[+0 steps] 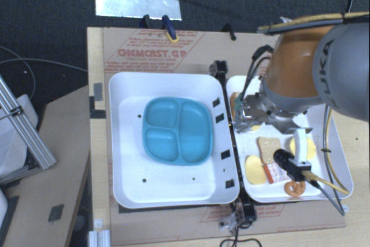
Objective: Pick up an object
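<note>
Blue plate lies in the left bin; the claw hovers over the right bin, its state unreadable.

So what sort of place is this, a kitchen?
Most likely a robotics lab bench, not a kitchen. A grey and orange robot arm reaches over two white bins; the left bin holds a blue divided plate, the right bin what look like toy food pieces. An aluminium frame stands nearby.

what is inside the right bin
Near the front of the right bin: a toast slice, a yellow disc, a red piece, a pretzel and another yellow piece. The arm covers the far half, hiding anything beneath.
</note>
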Robot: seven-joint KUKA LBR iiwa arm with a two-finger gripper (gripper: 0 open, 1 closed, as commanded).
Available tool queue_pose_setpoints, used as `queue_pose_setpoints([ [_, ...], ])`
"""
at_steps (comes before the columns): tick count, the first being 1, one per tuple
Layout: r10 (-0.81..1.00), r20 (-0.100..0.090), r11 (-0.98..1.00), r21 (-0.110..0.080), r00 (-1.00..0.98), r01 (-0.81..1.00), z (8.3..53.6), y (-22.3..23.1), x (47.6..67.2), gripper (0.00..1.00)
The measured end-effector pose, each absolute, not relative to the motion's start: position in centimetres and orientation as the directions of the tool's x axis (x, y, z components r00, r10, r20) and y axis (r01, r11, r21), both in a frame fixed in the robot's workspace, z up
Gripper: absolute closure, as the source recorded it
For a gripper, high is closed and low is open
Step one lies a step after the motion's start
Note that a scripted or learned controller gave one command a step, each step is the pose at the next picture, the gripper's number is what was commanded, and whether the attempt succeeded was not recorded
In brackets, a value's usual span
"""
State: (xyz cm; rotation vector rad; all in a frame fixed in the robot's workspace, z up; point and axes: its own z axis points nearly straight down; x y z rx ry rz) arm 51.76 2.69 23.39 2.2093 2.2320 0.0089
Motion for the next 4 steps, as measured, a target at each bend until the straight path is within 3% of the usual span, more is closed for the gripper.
queue_pose_setpoints([
  [1,1.000,0.003,0.008,0.009,-0.009,1.000,31.2,5.4,49.2,1.00],
  [2,1.000,0.002,0.007,0.003,-0.007,1.000,33.2,7.7,48.7,1.00],
  [3,1.000,0.003,0.004,0.022,-0.004,1.000,49.9,5.4,49.5,1.00],
  [4,1.000,0.001,0.009,-0.002,-0.009,1.000,44.5,10.8,48.6,1.00],
])
